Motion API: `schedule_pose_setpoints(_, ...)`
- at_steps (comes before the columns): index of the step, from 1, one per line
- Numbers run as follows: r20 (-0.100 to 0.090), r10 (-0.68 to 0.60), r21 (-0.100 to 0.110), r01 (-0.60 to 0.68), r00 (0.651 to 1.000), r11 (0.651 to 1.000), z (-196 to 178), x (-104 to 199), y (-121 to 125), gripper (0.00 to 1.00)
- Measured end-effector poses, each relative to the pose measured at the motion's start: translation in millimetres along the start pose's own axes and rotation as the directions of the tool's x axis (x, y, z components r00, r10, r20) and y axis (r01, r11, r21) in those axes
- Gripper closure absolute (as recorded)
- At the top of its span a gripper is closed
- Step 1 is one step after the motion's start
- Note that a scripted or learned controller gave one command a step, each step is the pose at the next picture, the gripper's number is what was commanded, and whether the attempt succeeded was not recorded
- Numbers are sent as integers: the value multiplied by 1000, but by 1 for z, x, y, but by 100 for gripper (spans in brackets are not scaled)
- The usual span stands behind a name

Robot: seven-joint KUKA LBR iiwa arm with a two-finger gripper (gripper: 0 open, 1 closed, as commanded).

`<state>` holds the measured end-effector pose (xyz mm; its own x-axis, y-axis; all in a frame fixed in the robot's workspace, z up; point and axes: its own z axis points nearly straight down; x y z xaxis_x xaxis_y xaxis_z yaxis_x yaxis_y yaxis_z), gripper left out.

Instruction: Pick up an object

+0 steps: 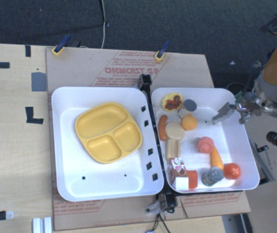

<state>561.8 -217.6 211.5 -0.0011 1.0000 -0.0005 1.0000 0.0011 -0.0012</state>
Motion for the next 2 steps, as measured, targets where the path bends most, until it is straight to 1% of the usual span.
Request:
schedule_pose_setpoints(1,-1,1,1,-1,1000,1000,133,23,-36,0)
schedule_pose_setpoints(2,-1,-2,-6,2,1000,1000,115,22,-32,100)
